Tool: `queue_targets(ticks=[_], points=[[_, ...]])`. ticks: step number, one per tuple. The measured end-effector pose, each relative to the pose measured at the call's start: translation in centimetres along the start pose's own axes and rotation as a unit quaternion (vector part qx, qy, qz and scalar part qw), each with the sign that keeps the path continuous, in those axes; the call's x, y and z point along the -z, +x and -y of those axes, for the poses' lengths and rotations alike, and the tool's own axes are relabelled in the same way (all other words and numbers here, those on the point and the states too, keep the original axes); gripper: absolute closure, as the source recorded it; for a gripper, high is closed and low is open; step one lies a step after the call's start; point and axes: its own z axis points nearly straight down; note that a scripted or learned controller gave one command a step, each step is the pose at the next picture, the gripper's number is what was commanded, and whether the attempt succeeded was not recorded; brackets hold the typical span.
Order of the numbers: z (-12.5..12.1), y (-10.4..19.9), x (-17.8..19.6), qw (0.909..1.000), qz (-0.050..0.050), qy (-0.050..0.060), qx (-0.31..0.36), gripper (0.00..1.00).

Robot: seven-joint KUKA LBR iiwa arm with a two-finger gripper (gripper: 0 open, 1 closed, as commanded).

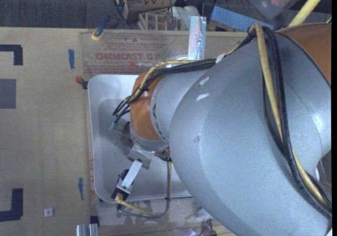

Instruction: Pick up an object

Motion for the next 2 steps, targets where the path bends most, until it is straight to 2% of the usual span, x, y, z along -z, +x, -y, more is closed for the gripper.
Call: queue_targets(ticks=[1, 2], points=[[-1.28, -6.09, 9.45, 0.9866, 0.004, 0.003, 0.163, 1.00], [-1.28, -6.09, 9.45, 0.9866, 0.004, 0.003, 0.163, 0.00]])
